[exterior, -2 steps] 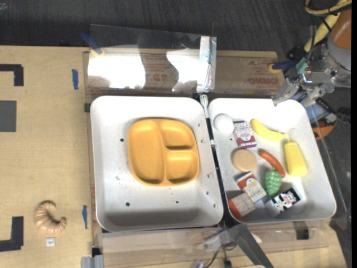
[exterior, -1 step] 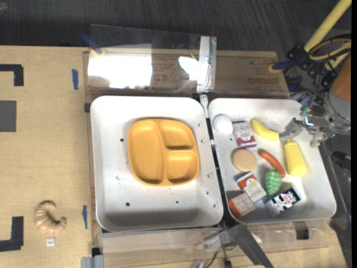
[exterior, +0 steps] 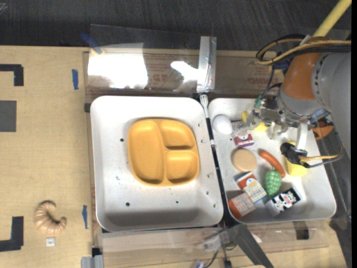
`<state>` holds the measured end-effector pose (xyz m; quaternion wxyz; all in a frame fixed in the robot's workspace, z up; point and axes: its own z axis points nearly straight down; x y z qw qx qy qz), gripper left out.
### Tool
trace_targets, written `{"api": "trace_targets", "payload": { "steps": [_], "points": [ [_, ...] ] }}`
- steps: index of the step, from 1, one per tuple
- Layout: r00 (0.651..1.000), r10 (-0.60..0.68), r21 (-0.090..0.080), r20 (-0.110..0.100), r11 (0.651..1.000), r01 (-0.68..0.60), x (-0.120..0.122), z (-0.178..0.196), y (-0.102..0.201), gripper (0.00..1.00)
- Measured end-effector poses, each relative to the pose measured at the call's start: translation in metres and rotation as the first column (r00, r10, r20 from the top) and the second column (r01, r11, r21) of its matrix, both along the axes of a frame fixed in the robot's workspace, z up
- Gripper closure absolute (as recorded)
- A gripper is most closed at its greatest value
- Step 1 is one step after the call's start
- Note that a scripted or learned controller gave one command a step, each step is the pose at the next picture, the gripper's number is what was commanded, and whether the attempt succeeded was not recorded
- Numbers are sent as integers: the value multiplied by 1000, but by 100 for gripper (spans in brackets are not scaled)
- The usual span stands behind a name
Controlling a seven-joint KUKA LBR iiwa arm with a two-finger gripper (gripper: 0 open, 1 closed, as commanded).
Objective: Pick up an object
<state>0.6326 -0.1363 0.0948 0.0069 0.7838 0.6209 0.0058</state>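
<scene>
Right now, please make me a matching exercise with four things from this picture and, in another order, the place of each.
Things:
1. yellow divided tray
2. croissant
3. white egg
4. green strawberry-shaped toy

Places:
A. on the bench, left of both bins
B. right bin, far left corner
C. middle of the left bin
D. right bin, below the orange carrot

Pairs: 1-C, 2-A, 3-B, 4-D

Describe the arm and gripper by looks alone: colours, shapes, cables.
The arm is a thick, rounded grey body with an orange band above the wrist. Black and yellow cables loop beside it. The gripper is pale metal and boxy.
</scene>
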Motion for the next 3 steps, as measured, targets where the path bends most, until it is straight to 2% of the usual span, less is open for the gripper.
{"api": "trace_targets", "payload": {
  "steps": [1, 2, 3],
  "points": [
    [989, 148, -1, 3, 989, -148, -90, -1, 11, 0],
    [847, 531, -13, 2, 847, -531, -109, -1, 26, 0],
    [913, 408, -7, -2, 913, -408, -36, -1, 28, 0]
  ]
}}
